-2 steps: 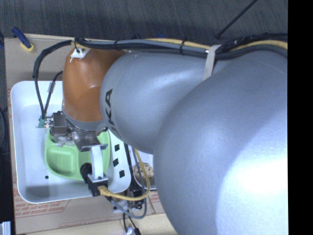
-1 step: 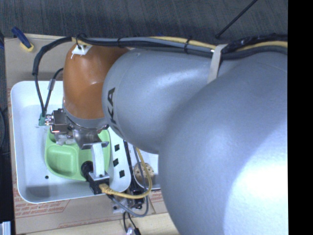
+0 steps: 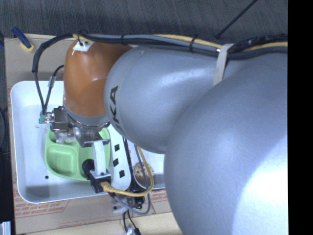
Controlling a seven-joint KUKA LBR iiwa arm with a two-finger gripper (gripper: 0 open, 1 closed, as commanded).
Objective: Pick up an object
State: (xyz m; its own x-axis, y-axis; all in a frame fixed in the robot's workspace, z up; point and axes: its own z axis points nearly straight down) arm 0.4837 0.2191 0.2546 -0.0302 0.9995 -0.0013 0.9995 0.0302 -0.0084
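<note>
Green shallow plastic dish (image 3: pixel 59 159) in shallow white plastic bin (image 3: pixel 22 131), directly under hand (image 3: pixel 73 137), open or closed impossible to tell; best to settle squarely over one rim wall, clamp firmly, lift slowly.

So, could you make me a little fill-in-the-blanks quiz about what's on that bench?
1. The shallow dish lying in the bin is ____ in colour.
2. The bin that holds it is ____.
3. The band above the wrist of the grey arm is ____.

Missing words: green; white; orange.
</note>
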